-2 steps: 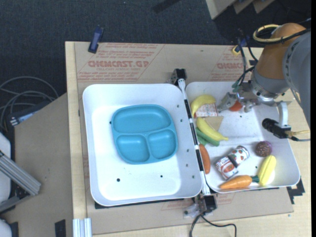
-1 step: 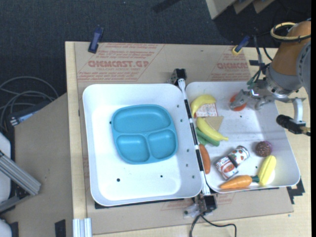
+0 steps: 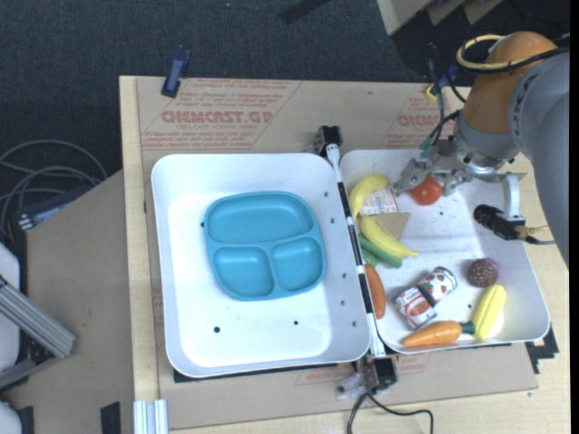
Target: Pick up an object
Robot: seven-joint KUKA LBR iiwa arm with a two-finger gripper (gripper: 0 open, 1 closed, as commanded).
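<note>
Two shallow white bins sit side by side on the bench (image 3: 226, 111). At the bench's upper left corner lies a small blue clip (image 3: 175, 72). The left bin (image 3: 176, 269) carries a blue divided plate (image 3: 264, 242), flat and near its middle. On the seam between the bins rests a small orange carrot (image 3: 374, 289), lengthwise along the divide.

The right bin (image 3: 452, 233) is crowded. At its left side a yellow banana (image 3: 368, 193) curves near the top, and a tan wedge (image 3: 391, 224) lies just below it. A second banana (image 3: 385, 239) lies over a green pod (image 3: 384, 257). Lower down, a red-and-white can (image 3: 425, 297) lies on its side, with a larger carrot (image 3: 434, 334) by the bottom wall.

In the bin's upper part sits a red tomato (image 3: 427, 191), with the claw (image 3: 432, 177) right over it, touching or nearly so. Whether the claw is wide or closed on it cannot be told. Farther right are a dark purple ball (image 3: 483, 271) and a yellow corn cob (image 3: 489, 310).
</note>
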